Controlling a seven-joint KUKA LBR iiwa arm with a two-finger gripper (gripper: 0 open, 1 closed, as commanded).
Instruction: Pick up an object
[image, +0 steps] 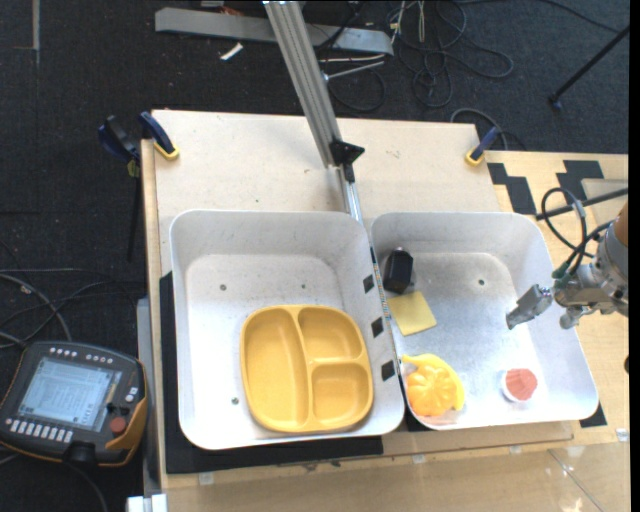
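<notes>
two white bins before me, my gripper (545, 308) over the right bin's (470, 250) right edge, jaws spread and holding nothing, red disc (520, 383) below it, yellow object (433, 387), black block (398, 270), yellow tray (305, 367) left

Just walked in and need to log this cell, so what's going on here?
A robot arm is reaching in from the right, its tool over the right edge of the right bin and holding nothing. In that bin lie a black object, a yellow slice, a yellow pepper-like toy and a small red piece. The left bin holds a yellow divided plate.
</notes>
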